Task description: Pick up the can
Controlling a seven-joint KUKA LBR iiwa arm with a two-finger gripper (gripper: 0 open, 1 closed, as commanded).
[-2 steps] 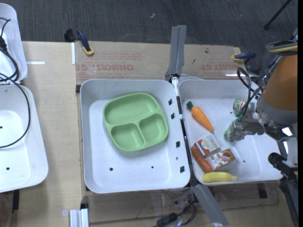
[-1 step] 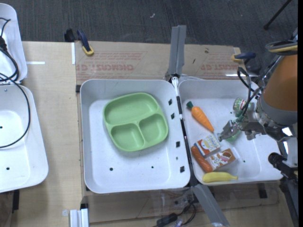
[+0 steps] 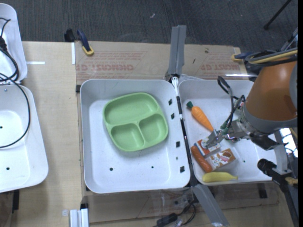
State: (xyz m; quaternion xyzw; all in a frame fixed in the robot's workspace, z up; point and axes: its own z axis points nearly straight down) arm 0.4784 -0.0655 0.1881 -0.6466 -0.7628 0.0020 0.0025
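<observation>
Fingers (image 3: 214,139) low in right bin (image 3: 246,174), state unclear, over can (image 3: 218,156).

Plastics and cardboard, as we see them

We see a matt green plastic plate (image 3: 136,121), glossy white plastic bins (image 3: 90,141), and a brown cardboard-covered desk (image 3: 57,70).

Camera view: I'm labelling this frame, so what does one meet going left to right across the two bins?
Green divided plate in the left bin → carrot → claw → orange-banded arm over the right bin.
</observation>
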